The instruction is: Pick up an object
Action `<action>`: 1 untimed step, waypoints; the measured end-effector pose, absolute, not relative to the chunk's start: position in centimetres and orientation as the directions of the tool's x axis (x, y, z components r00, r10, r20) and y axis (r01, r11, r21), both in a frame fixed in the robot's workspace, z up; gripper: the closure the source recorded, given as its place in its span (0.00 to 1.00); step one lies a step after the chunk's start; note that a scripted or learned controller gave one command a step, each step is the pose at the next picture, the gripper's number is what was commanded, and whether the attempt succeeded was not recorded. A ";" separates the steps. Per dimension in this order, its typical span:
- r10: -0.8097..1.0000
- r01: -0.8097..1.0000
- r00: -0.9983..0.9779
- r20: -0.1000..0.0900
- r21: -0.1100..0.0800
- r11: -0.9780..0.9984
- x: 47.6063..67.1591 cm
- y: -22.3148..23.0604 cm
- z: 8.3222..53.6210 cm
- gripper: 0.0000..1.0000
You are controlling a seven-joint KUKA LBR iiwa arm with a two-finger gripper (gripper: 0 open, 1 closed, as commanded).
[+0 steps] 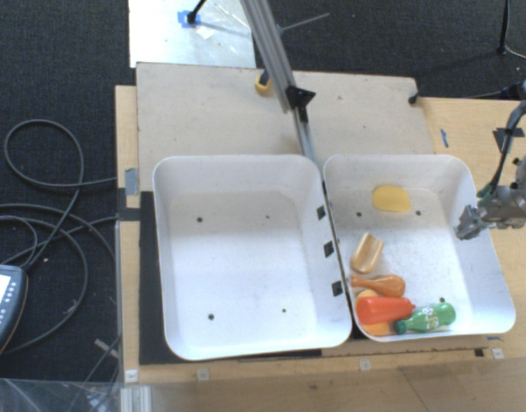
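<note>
Gripping state of my gripper I cannot tell; it hangs over the right rim of the right bin. Inside this bin, a yellow piece lies at the far side, while a green bottle, an orange carrot and tan pieces crowd the near left corner.

The two white bins look like smooth moulded plastic with a soft sheen; the left bin and the right bin share that finish. Inside the right bin, the green bottle is glossy plastic, the orange carrot-like piece beside it smooth and slightly shiny, the yellow piece near its far wall matt. The counter under the bins is pale, matt board, like unfinished wood. Beyond it, the dark floor looks like rough carpet.
</note>
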State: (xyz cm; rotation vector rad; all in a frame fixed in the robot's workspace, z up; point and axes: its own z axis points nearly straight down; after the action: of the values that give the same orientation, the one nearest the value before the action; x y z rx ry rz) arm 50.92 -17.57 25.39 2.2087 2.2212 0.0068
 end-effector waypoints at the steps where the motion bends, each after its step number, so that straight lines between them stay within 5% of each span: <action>1: 1.000 1.000 -0.006 -0.002 0.004 0.006 51.0 -17.6 26.5 1.00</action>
State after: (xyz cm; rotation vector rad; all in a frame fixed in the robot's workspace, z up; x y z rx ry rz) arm 51.04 -17.60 26.55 2.2119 2.2253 0.0029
